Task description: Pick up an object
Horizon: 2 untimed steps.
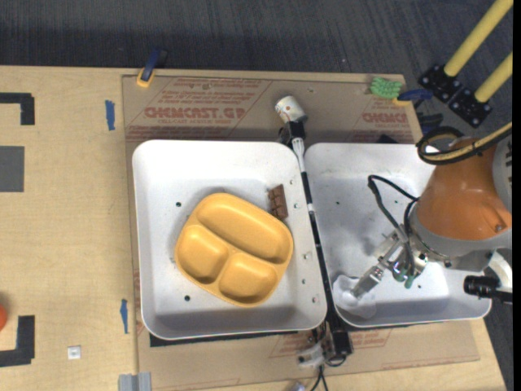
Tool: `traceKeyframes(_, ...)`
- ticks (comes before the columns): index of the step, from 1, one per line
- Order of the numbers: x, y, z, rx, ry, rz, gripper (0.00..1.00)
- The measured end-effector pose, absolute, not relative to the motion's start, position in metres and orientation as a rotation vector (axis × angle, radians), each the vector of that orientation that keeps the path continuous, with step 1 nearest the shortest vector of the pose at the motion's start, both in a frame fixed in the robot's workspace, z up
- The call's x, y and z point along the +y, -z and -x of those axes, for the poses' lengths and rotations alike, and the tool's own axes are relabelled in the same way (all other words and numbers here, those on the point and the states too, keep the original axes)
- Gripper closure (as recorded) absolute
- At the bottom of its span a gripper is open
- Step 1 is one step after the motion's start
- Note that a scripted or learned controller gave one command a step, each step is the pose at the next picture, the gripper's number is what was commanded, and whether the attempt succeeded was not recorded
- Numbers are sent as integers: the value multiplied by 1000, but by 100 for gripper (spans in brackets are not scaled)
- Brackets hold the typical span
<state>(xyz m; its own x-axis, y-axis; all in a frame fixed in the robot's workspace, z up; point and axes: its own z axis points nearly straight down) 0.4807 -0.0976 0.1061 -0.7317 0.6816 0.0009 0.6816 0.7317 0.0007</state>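
My fingers (368, 281) hang low in the right bin (342, 177), lower right of frame; I cannot tell how far apart they are. The yellow divided tray (234, 248) lies in the left bin (163, 177).

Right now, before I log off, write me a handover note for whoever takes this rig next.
Gripper: low in the right bin, near its front left corner. Whether its fingers are open or shut can't be told from this view, and nothing can be seen held.
Yellow tray: lying in the left bin, three compartments up, untouched.
Small brown block: in the left bin, just past the tray's far right edge, by the bin's right wall.
Done: no object has been lifted.
Left: the whole pick. The arm is in the right bin, while both pickable things are in the left bin, so it likely needs to move over.
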Motion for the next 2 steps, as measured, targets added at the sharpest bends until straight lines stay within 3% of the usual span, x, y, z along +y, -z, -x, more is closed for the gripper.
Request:
traceKeyframes(1, -101, -87, -509, -3101, 3, 548, 0)
traceKeyframes(2, -219, -87, -537, -3097, -3, 558, 0)
